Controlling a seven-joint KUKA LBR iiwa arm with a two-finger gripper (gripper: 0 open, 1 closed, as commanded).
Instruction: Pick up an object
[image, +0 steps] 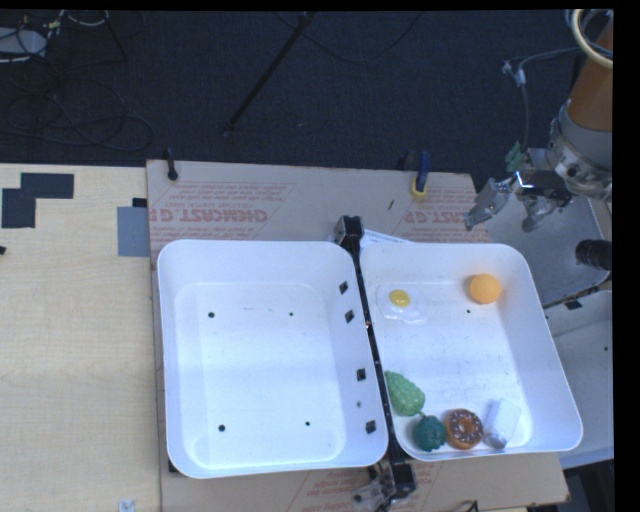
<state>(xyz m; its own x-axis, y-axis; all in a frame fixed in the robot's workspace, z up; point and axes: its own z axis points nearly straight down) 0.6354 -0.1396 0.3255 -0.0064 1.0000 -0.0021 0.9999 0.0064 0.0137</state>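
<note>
My gripper (507, 207) hangs above the far right corner of the right bin (540, 330), open, with nothing between its fingers. In the right bin lie an orange ball (484, 288) near the far right, a fried-egg toy (401, 301) near the divider, a light green leafy piece (404, 392), a dark teal round piece (430, 433), a chocolate donut (463, 428) and a white block (503, 421) along the near edge. The orange ball is the object closest to the gripper, a little below it in the view.
The left bin (190, 300) sits beside the right one, joined by a black clip strip (362, 340). Both rest on a cardboard sheet (260, 205). A yellow-and-blue clamp (421, 178) stands at the cardboard's far edge. A black knob (592, 253) protrudes at the right.
</note>
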